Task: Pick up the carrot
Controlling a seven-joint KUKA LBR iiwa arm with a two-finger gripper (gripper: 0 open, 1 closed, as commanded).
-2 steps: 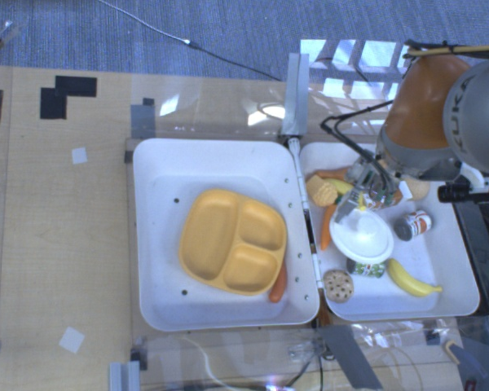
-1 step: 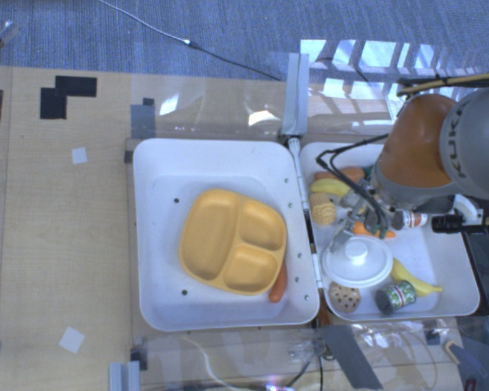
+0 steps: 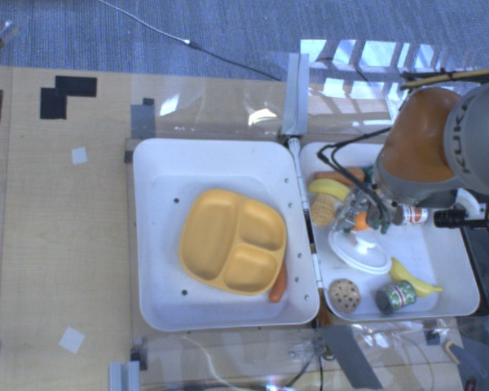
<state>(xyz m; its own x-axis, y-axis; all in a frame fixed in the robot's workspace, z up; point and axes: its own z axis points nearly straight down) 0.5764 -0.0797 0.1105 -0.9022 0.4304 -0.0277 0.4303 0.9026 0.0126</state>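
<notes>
Carrot [image 3: 279, 283] wedged between yellow tray [image 3: 232, 240] and left-bin wall; tool [image 3: 360, 216] over right bin, grip unclear.

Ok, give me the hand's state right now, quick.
Hand: over the right bin, above the white dish; open or closed cannot be told. The carrot lies in the left bin beside the yellow plate.

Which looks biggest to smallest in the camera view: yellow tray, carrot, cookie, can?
1. yellow tray
2. carrot
3. cookie and can: these look about alike, so I won't rank them.
</notes>
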